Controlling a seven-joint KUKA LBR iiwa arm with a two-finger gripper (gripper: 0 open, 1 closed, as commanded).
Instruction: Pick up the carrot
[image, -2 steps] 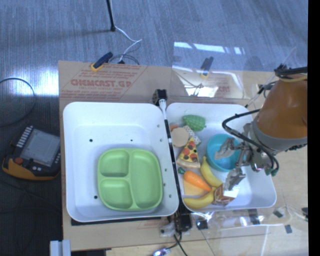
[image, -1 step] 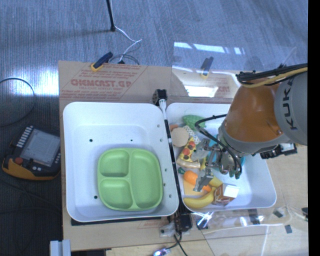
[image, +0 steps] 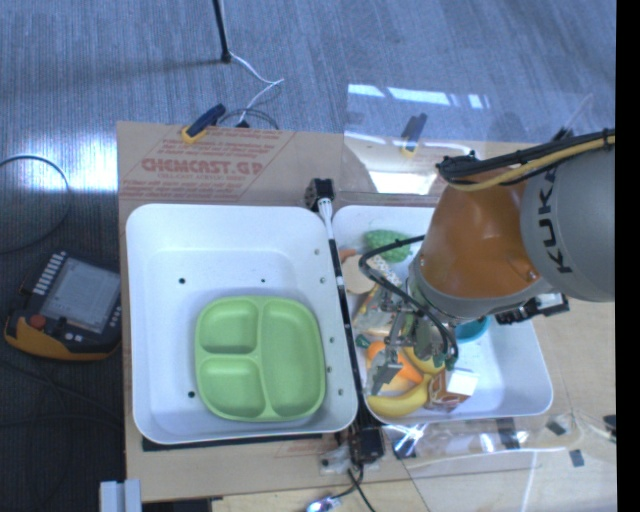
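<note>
The carrot (image: 407, 376) shows as an orange piece in the near left part of the right bin (image: 522, 378), lying among other food items. My gripper (image: 392, 362) hangs low over that pile, right at the carrot, at the end of the grey and orange arm (image: 480, 250). The arm's body hides much of the bin's middle. The gripper blocks part of the carrot, so whether it is touching is unclear.
A yellow banana (image: 398, 403) lies just in front of the carrot by the bin's near wall. A green item (image: 382, 240) sits at the back and a small white block (image: 461, 383) to the right. The left bin (image: 160, 260) holds a green divided plate (image: 260, 357).
</note>
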